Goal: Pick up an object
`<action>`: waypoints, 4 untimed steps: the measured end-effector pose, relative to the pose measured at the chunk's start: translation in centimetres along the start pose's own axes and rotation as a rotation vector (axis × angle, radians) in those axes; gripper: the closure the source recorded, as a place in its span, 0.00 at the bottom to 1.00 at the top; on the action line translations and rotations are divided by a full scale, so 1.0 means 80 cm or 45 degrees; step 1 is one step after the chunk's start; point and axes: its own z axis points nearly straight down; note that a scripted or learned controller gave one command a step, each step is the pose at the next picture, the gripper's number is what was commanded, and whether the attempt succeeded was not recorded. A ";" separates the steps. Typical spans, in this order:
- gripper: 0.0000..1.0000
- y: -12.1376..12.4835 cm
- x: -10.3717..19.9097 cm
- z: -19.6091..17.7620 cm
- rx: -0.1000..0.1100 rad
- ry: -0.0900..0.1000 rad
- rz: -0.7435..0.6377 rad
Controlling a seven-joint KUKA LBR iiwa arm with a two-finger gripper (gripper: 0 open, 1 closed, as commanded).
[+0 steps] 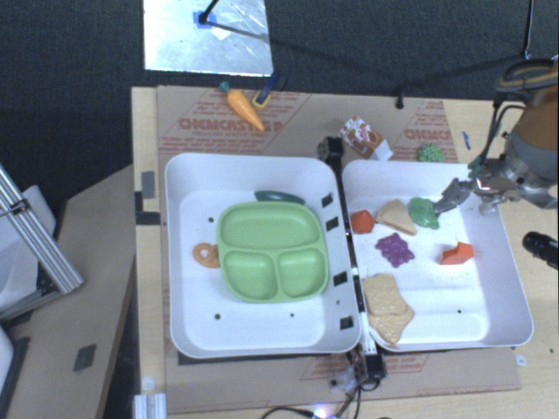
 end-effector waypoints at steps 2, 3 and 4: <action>0.00 -0.021 0.009 0.123 -0.002 0.000 0.002; 0.00 -0.020 0.008 0.133 -0.004 -0.001 0.002; 1.00 -0.019 0.008 0.119 -0.008 -0.002 0.004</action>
